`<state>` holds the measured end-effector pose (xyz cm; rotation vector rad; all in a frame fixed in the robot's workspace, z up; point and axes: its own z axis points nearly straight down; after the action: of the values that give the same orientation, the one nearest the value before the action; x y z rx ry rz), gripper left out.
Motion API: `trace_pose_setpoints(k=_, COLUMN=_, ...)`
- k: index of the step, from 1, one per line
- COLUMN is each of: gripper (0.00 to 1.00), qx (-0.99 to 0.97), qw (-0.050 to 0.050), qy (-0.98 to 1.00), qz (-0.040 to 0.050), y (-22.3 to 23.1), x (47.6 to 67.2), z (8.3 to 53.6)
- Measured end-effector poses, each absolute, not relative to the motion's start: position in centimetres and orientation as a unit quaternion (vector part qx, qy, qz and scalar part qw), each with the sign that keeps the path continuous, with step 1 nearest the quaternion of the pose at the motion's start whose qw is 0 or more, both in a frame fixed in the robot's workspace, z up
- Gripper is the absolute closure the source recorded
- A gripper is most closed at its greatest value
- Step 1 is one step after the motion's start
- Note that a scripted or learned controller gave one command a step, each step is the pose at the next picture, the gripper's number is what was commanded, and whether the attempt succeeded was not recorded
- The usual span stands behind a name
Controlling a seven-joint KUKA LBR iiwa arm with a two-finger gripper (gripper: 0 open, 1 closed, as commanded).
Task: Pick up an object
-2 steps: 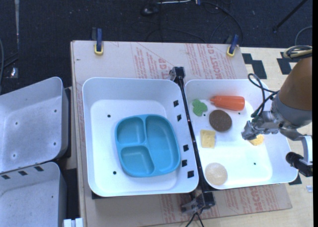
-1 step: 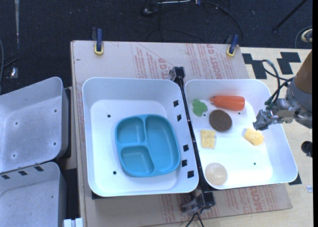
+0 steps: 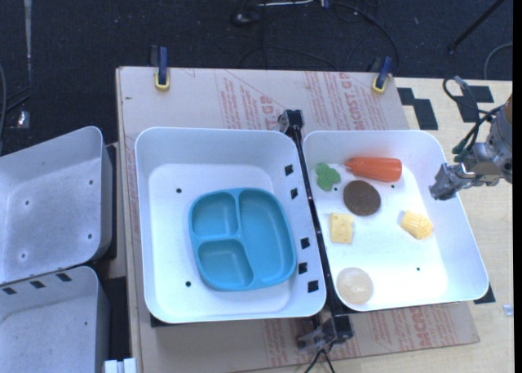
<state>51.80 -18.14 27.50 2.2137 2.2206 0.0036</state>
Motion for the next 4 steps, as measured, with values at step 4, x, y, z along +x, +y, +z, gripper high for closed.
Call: trace_pose_setpoints(k=4, gripper=1.0, qx=0.704, qw=0.0, qy=0.71, qz=0.0008, y=2.6, x=54.2, z=27.4)
